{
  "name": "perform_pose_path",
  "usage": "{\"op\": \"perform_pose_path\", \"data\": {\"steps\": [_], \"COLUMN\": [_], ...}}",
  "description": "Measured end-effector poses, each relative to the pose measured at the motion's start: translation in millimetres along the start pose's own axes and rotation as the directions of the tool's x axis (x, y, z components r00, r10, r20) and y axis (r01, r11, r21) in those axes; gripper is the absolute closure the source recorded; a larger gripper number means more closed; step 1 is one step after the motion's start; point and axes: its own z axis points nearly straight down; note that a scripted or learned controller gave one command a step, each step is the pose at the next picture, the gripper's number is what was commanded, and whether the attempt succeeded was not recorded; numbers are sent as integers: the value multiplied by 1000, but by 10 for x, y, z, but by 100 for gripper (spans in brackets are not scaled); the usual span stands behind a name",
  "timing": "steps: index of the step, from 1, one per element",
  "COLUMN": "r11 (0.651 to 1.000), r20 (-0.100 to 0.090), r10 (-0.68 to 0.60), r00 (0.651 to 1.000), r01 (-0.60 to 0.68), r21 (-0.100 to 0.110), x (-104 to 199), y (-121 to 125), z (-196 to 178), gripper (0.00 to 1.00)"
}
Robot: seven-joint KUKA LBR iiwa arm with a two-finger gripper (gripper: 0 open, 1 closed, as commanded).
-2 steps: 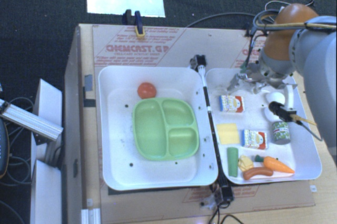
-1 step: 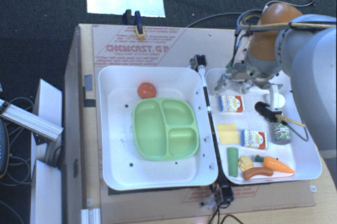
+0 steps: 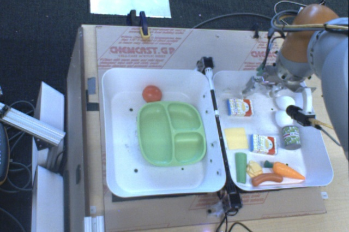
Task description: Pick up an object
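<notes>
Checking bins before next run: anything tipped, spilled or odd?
Nothing spilled or broken. The tomato sits loose beside the green plate in the left bin, not on it. The right bin's toy food lies scattered; the can stands upright.

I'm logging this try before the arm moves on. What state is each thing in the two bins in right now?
Green plate: flat in the left bin, compartments bare.
Tomato: loose beside the plate's far edge.
Can: upright, right bin.
Carrot: lying flat, near edge.
Sausage: lying flat beside the carrot.
Two small cartons: lying flat.
Yellow slice: flat on the floor.
</notes>
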Motion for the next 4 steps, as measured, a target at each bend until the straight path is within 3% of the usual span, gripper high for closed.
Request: {"op": "perform_pose_path", "data": {"steps": [1, 2, 3, 4], "r11": [1000, 1000, 1000, 1000], "r20": [-2, 0, -2, -2], "r10": [-3, 0, -2, -3], "r00": [1000, 1000, 1000, 1000], "r01": [3, 0, 2, 3], "r21": [1, 0, 1, 1], "x": [594, -91, 421, 719], "y": [4, 0, 4, 2], "z": [2, -1, 2, 4], "gripper": [0, 0, 0, 0]}}
